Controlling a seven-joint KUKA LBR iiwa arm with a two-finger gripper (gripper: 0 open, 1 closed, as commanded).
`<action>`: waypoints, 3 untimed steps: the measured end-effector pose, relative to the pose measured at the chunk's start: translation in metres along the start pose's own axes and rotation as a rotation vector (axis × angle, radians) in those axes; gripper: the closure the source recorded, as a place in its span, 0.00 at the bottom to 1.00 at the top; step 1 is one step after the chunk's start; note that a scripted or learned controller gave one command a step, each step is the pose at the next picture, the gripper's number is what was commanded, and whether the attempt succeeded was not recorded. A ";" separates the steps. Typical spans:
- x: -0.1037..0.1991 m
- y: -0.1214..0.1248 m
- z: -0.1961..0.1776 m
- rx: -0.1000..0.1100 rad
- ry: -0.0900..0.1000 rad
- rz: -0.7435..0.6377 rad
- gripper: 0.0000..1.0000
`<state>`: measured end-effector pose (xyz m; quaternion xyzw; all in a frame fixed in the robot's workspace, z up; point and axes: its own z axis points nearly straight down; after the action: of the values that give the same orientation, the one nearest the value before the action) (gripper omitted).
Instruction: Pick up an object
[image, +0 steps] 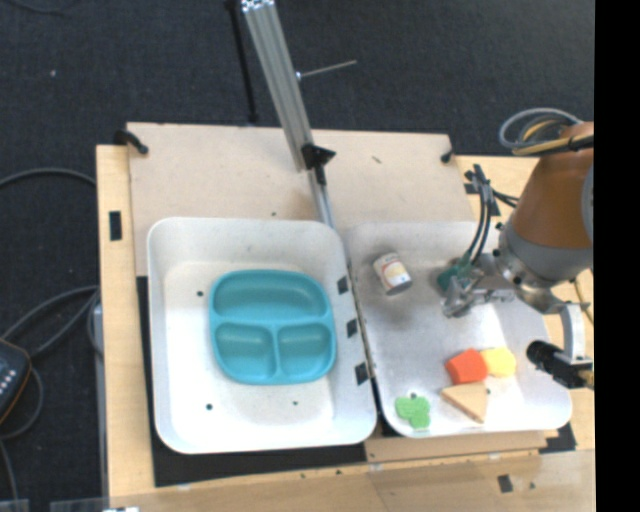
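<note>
My pale wooden worktop (250, 170) stands on a dark carpeted floor (80, 80), with black cables trailing at the left. A slanted aluminium rail (285, 90) crosses above the bins. The left white bin (180, 250) holds a teal plastic divided tray (271, 326). The right white bin (420, 350) holds a small cylindrical can (392, 272), an orange block (466, 366), a yellow block (500, 361), a tan wedge (468, 402) and a green knobbly piece (412, 409). My claw (458, 293) hangs near the can, above the blocks; whether it is open I cannot tell.
</note>
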<state>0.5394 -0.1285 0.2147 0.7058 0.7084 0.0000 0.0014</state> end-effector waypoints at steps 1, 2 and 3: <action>0.054 0.003 -0.005 0.000 0.003 -0.004 1.00; 0.107 0.025 -0.004 0.000 0.003 -0.004 1.00; 0.156 0.035 -0.024 -0.001 0.003 -0.004 1.00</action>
<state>0.5742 0.0276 0.2381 0.7044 0.7098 0.0014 0.0005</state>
